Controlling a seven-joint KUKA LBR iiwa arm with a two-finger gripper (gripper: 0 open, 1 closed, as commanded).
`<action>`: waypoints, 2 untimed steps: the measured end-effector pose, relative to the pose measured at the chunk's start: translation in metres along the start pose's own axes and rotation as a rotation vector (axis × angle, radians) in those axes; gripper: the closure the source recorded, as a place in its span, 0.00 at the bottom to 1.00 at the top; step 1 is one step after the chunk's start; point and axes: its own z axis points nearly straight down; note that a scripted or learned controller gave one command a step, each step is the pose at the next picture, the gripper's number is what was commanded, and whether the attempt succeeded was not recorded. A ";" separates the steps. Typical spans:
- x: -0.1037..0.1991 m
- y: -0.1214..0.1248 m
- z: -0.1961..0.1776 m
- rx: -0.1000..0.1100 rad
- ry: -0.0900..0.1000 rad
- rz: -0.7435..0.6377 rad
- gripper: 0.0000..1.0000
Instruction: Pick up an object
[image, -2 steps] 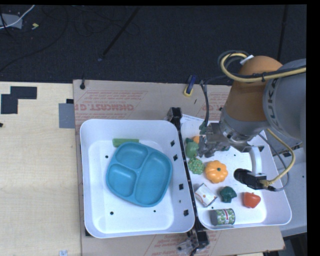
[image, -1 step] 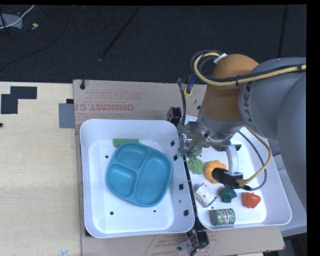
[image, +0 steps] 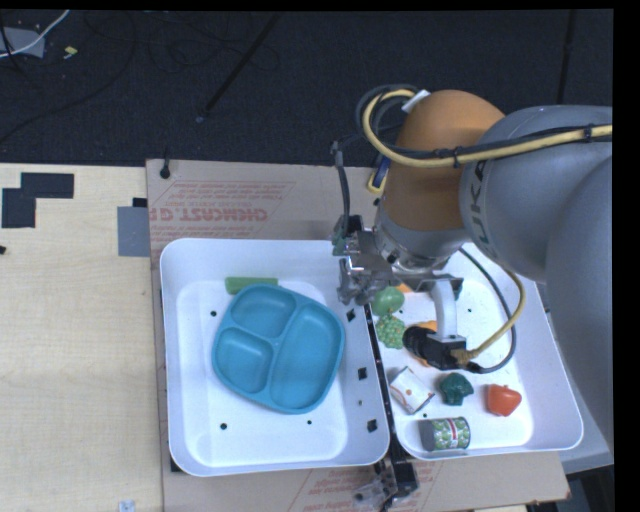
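Observation:
My gripper (image: 352, 283) hangs over the divider between the two bins, at the left edge of the right bin (image: 540, 330). Just right of it lies a light green piece (image: 389, 298), with a bumpy green broccoli-like piece (image: 390, 331) below that. An orange bit (image: 424, 326) peeks out beside them. Nearer the front sit a white carton (image: 410, 389), a dark green lump (image: 456, 387), a red-orange piece (image: 503, 400) and a small can with a green label (image: 444, 433). The arm hides the back of the right bin.
The left bin (image: 190, 400) holds a blue divided plate (image: 278, 346), tilted, with a flat green strip (image: 251, 285) behind it. Both bins rest on a cardboard sheet (image: 240, 205) on the pale bench.

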 end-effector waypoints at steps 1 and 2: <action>-0.010 -0.005 0.019 0.004 -0.003 0.005 1.00; 0.002 0.001 0.002 0.000 -0.001 0.002 1.00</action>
